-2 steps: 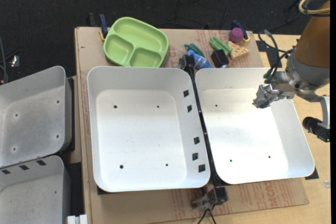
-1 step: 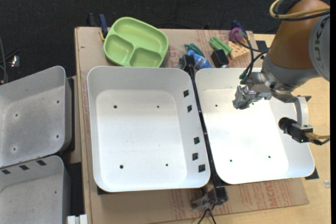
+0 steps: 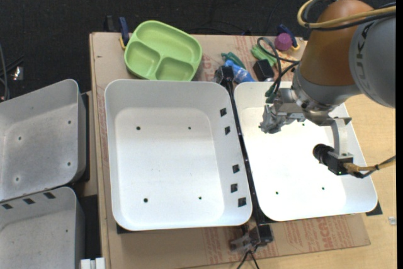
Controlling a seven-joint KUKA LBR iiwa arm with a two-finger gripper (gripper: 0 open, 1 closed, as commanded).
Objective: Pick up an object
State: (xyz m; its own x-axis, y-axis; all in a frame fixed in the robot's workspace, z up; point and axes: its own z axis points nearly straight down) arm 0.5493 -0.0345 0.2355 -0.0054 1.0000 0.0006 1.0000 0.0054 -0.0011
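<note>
My gripper (image 3: 272, 121) hangs low over the back left part of the right white bin (image 3: 308, 198), close to its left wall. The grey arm with its orange band (image 3: 337, 41) reaches in from the right and covers the bin's back right corner. The left white bin (image 3: 170, 154) lies beside it, showing its white floor with small dark holes. I make out no loose object at the gripper.
A green divided plate (image 3: 164, 50) leans behind the left bin. Small clutter lies behind the right bin: a blue item (image 3: 241, 74), a black block (image 3: 262, 68), a purple ball (image 3: 285, 41). Spare white bins (image 3: 38, 129) sit off the bench at left.
</note>
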